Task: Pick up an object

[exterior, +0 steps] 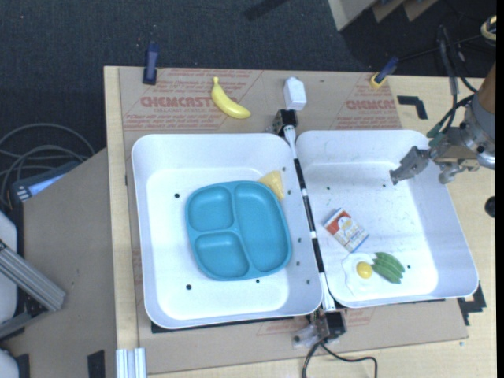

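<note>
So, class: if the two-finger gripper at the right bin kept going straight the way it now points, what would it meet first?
The gripper points down and leftward into the shallow white right bin. It would probably meet that bin's bare floor first; the small red-and-white packet lies nearer the camera, off that line. Depth is uncertain from one view.

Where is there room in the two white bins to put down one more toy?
Most room: the right bin's upper floor, above the small card. Its near corner is crowded by the fried egg and green pod. In the left bin, the blue plate leaves only edge strips.
</note>
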